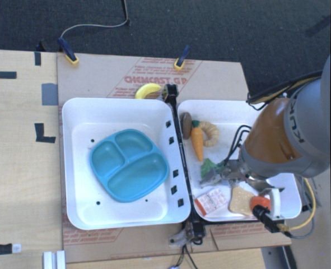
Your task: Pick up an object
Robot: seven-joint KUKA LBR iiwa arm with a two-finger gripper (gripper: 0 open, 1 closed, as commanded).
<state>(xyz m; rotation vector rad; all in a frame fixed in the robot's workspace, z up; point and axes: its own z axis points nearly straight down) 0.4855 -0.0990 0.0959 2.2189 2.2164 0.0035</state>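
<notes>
The right bin (232, 108) holds several small items. An orange carrot (197, 142) lies beside a dark brown piece (186, 126) and a beige curled pastry (211, 132) near the bin's back left. A green item (208, 165) lies in the middle. Toward the front are a red-and-white packet (211, 201), a tan bread slice (241, 200) and a small red item (260, 202). My gripper (214, 175) is low in the right bin, right at the green item and just above the packet. The wrist hides how it meets the green item.
The left bin (75, 122) holds a blue divided plate (129, 164). A yellow banana-like thing (149, 91) lies behind the bins on the cardboard. A black divider (177, 150) runs between the bins. The arm (283, 133) covers the right bin's right side.
</notes>
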